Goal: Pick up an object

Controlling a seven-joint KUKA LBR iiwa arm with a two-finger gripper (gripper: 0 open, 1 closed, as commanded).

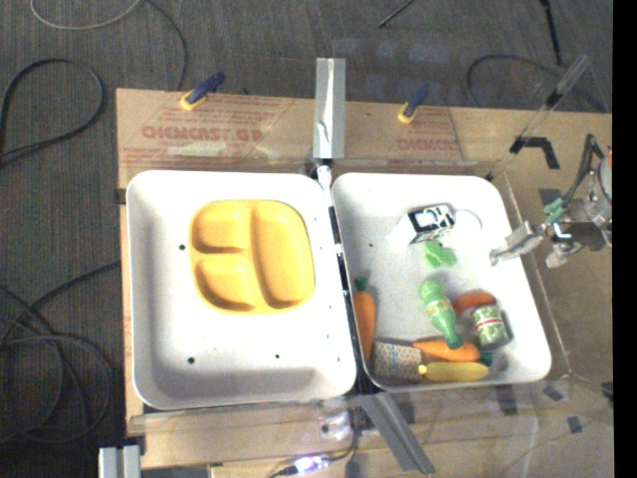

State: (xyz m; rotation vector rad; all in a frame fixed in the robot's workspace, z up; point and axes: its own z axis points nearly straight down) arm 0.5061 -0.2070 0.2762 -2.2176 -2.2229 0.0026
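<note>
The arm comes in just outside the right bin's [398, 182] right wall, at about the middle of that wall's length, and most of it is cut off by the picture's edge, so its pose above the wrist cannot be read. What shows is the gripper [559, 235], a cluster of grey and pale parts with a small teal patch on it, hanging beside the bin's right rim. From it a pale, narrow piece reaches toward the bin and ends over the rim. The cluster is blurred and small, and I cannot tell whether the claw is spread or pressed together; nothing can be seen held in it. The things to be picked all lie inside the right bin, apart from the gripper. A black and white item [432, 219] sits toward the bin's far wall, and a green scrap [440, 257] lies just nearer than it. Toward the bin's near right corner is a crowded heap: a green bottle [439, 312] lying tilted, a can [489, 325] with a green label just beside it, an orange piece partly hidden behind the can, a banana [455, 371] along the near wall, and a patterned box [396, 358] touching the banana's end. A carrot [364, 319] lies along the bin's left wall. Past that wall, the left bin [159, 366] bears a yellow divided plate [252, 255].
</note>
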